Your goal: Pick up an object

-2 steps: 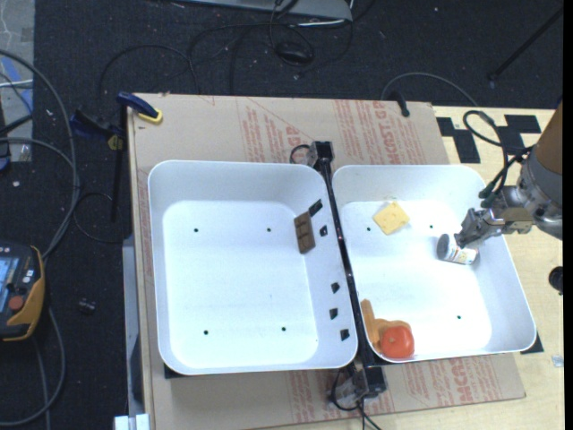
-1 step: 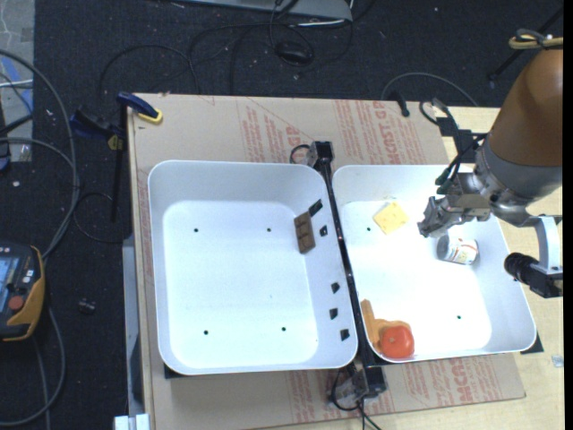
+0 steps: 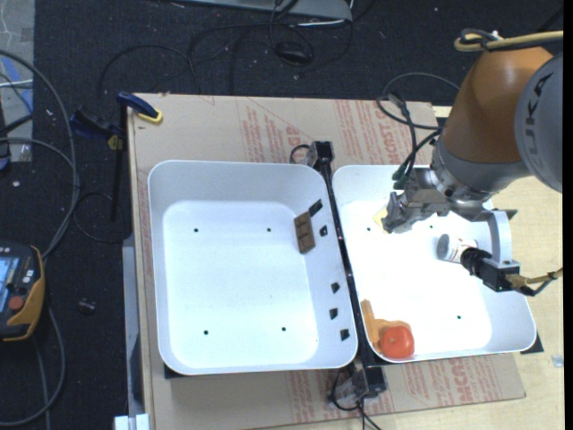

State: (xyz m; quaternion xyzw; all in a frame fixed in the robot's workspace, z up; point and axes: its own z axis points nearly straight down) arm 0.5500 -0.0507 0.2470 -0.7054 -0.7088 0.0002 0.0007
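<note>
My gripper (image 3: 395,219) hangs over the upper left part of the right bin (image 3: 421,280), below the grey and orange arm (image 3: 497,106). A small pale yellow bit (image 3: 385,213) shows right at its tip; whether it is gripped I cannot tell. A small white tube with a red band (image 3: 452,249) lies to the gripper's right. A red round object (image 3: 397,340) rests in the bin's lower left corner, and an orange stick (image 3: 366,315) touches it. A brown bar (image 3: 306,231) leans on the right wall of the left bin (image 3: 233,276).
The two bins meet at a black divider strip (image 3: 338,249). A black part with a cable (image 3: 497,274) sticks out over the right bin's right side. Cables (image 3: 407,115) and a blue and yellow clamp (image 3: 139,107) lie on the cardboard behind the bins.
</note>
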